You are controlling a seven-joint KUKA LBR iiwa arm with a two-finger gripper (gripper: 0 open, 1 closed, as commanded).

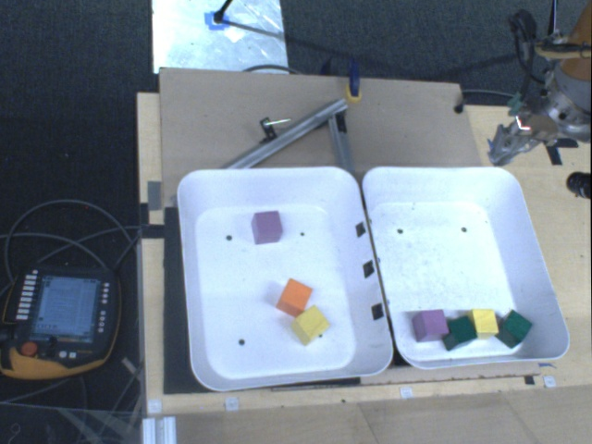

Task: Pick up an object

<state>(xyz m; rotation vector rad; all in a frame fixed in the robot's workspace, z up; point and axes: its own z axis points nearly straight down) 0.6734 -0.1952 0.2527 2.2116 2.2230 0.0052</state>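
Bins first: two white ones sit side by side on the bench, the left bin [199,248] and the right bin [518,239], their inner rims nearly touching.

Three cubes lie in the left bin. One purple cube [266,227] sits alone toward the far edge, about midway across. One orange cube [295,296] lies nearer the front, and one yellow cube [311,325] sits just beside it, toward the front right corner, the two touching or all but touching.

Four cubes crowd the front edge of the right bin in a row. From left to right I count a second purple cube [429,325], a dark green cube [458,332], a second yellow cube [485,321] and another green cube [514,326]. They press close, each neighbour touching or nearly so, and the last one sits close to the front right corner.

That makes seven cubes in all: two purple, two yellow, two green, one orange.

The gripper [507,146] hangs over the bench beyond the far right corner of the right bin, outside its rim and well apart from every cube. Nothing sits between its fingers that I can make out, and from here I cannot tell whether they are spread or closed.

A handheld pendant [60,317] with a screen lies on the floor off the left side of the bench.
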